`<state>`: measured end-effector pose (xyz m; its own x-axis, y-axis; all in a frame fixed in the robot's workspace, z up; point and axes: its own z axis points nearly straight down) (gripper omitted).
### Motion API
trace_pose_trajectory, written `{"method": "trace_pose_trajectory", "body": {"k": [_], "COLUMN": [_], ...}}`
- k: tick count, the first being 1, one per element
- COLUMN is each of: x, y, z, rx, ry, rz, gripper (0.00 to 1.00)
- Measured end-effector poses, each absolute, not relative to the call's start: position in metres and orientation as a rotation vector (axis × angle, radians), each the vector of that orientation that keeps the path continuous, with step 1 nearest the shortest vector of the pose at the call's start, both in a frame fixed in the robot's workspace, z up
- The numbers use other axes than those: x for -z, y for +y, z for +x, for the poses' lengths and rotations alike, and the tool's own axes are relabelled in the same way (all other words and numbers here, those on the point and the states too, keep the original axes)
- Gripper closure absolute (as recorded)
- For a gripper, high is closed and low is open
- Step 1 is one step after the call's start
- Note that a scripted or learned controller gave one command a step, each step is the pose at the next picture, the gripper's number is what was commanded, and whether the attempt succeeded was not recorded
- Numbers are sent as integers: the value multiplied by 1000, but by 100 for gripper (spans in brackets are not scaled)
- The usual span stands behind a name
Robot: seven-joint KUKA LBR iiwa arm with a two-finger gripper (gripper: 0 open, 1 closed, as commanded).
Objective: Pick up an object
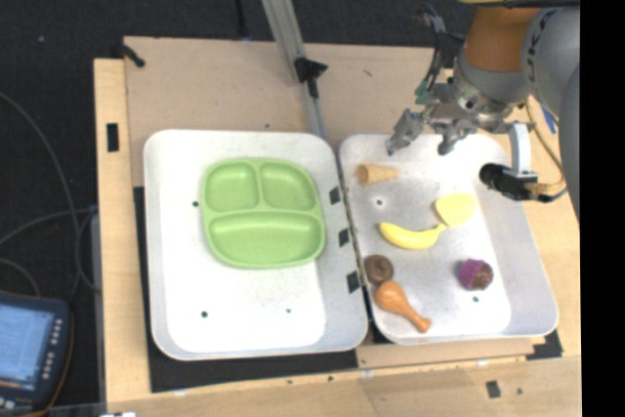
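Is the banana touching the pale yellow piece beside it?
Touching. In the camera view, the banana meets the lower edge of the pale yellow piece at its right tip, no bin floor between.

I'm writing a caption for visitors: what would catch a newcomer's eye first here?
The green divided plate in the left bin stands out most. Next, the orange-banded arm's gripper, open above the right bin's far edge, over toy foods: a banana, a purple fruit and a drumstick.

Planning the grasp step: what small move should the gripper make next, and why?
Probably descend toward the cone-shaped toy. The gripper hangs open above the right bin's far end with nothing between its fingers, and that toy lies closest, just below and left.
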<state>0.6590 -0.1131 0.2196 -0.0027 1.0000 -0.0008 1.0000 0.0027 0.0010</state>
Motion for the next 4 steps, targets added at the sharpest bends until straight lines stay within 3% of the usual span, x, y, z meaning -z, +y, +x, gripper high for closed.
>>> {"method": "trace_pose_trajectory", "body": {"k": [1,3,4], "x": [-220,-107,-121], "y": [-113,-116,-117], "z": [659,665,665], "rx": [1,6,10], "ry": [2224,2224,2225], "rz": [2217,2222,2225], "gripper": [0,0,100]}}
